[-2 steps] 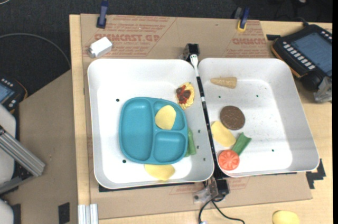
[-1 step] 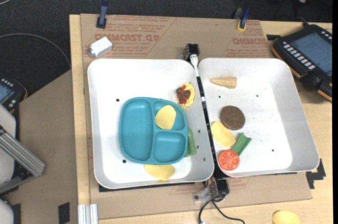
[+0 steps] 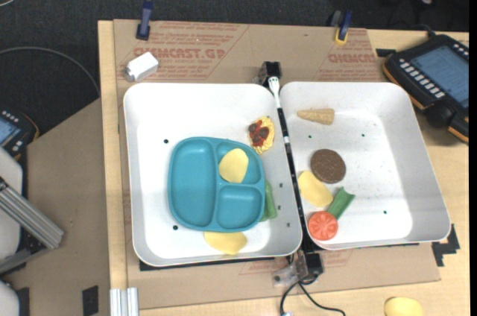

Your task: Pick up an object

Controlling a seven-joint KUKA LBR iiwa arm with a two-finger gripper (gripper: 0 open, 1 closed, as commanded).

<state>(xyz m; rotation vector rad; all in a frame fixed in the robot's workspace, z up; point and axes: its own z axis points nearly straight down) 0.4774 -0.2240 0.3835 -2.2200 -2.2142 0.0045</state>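
Here we count two bins, left (image 3: 141,158) and right (image 3: 402,158). Left: one teal tray (image 3: 197,184), three yellow pieces, one (image 3: 234,165) on the tray, one pizza slice (image 3: 261,133). Right: one brown disc (image 3: 328,165), one cone (image 3: 317,115), one tomato (image 3: 323,226), one yellow piece (image 3: 313,189).

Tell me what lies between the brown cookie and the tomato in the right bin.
In the camera view, a yellow piece and a green piece lie between the brown cookie and the tomato, in the right bin.
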